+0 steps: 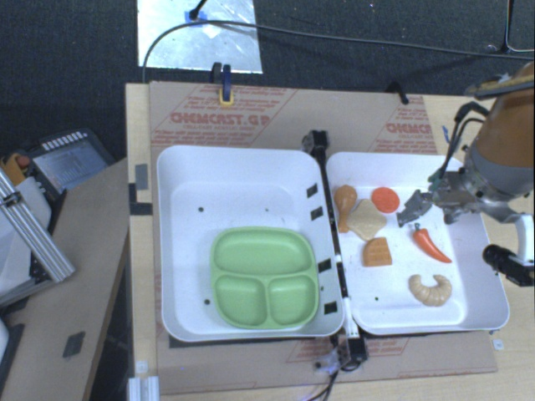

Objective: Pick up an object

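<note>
The right bin (476, 303) holds several toy foods: a tan drumstick (343, 201), a round red-orange slice (385, 199), a beige wedge (366, 220), an orange block (377, 252), a red chili pepper (431, 244) and a pale croissant (430, 289). My gripper (415, 208) reaches in from the right, hanging over the bin just right of the round slice and just above the chili's upper end. Nothing visibly hangs from it. The arm's grey wrist and orange band cover the bin's upper right corner.
The left bin (180, 224) holds a green three-compartment plate (263, 276) in its front half. A black divider strip (328, 224) joins the two bins. Cables run across the dark floor behind the bench, and a metal rail lies at the far left.
</note>
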Available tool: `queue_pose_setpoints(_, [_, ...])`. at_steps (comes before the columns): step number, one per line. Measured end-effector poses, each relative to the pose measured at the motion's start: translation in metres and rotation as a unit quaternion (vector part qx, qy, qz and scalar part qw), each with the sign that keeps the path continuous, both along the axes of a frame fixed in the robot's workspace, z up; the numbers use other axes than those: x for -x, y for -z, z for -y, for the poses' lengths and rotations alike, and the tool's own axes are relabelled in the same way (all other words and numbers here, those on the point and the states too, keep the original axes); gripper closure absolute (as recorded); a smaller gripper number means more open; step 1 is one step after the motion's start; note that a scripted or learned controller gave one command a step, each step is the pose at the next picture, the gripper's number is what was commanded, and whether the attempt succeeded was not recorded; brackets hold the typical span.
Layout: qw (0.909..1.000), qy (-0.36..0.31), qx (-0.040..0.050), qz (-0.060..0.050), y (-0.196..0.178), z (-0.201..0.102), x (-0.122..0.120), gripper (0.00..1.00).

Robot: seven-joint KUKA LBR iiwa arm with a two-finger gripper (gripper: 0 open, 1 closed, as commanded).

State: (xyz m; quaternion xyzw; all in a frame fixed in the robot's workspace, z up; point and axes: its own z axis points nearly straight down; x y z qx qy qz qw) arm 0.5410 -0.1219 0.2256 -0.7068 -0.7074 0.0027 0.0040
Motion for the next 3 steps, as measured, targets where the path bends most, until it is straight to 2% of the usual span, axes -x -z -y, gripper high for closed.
queue_pose_setpoints(1, [1.0, -0.001, 0.0008, 0.005, -0.005, 0.0, -0.002, 0.0])
queue_pose_setpoints(3, [1.0, 0.0, 0.0005, 0.003, 0.119, -0.003, 0.001, 0.0])
